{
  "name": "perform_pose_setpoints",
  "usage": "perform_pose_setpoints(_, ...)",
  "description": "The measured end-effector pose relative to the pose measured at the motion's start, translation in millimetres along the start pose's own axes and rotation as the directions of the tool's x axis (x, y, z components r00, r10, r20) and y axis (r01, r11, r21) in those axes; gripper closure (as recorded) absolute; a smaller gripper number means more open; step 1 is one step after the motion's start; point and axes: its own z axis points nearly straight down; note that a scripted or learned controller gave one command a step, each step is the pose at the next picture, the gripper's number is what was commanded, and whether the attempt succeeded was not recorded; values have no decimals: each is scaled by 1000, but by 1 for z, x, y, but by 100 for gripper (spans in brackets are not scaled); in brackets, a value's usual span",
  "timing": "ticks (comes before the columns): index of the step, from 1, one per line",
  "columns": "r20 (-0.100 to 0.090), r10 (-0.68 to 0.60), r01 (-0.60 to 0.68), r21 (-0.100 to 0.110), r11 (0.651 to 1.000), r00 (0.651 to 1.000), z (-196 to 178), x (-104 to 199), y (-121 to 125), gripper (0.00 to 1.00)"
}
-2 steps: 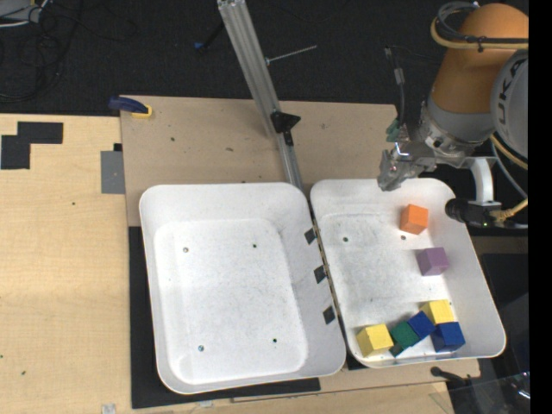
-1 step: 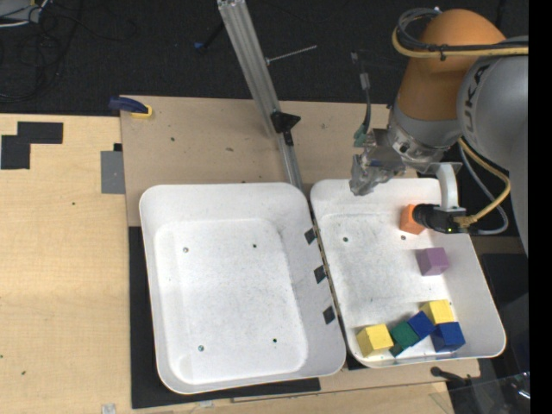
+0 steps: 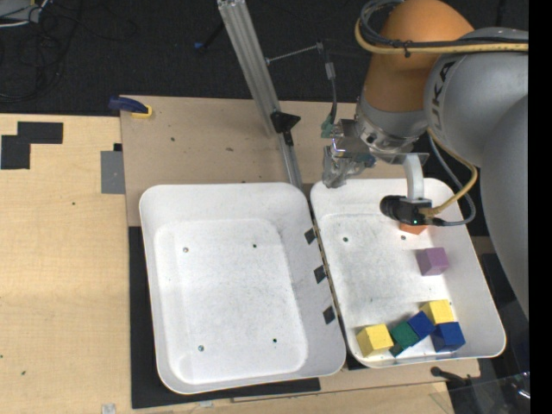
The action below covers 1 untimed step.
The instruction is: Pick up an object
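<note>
Nearest the camera, a little bunch of blocks is sitting in the near corner of the right bin [image 3: 483, 270]: a yellow block [image 3: 374, 339], a green block [image 3: 402, 335], two blue blocks [image 3: 422, 323] and [image 3: 447, 336], and a second yellow block [image 3: 440, 310], all touching or just beside each other. A purple block [image 3: 432, 260] is lying alone, a bit farther back, apart from the bunch. An orange block [image 3: 410, 225] is peeking out from under a black part that is hanging off the arm, near the far side of the same bin. The gripper [image 3: 338, 172] is hanging over the far edge of the right bin, well apart from the blocks, and it is holding nothing; its tips are too small and dark to say how wide they are standing. The left bin [image 3: 172, 205] is sitting beside it. The blocks are looking small, light and hard, with flat sides, so they are probably not squashing or breaking. The purple block is looking easiest, since its sides are free; pinching it on two flat, facing sides seems best, while the bunched ones are leaving little room for fingers
</note>
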Motion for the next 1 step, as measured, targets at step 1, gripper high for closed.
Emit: perform_pose_setpoints(1, 0, -1, 1, 2, 1000, 1000, 6, 63, 1, 100)
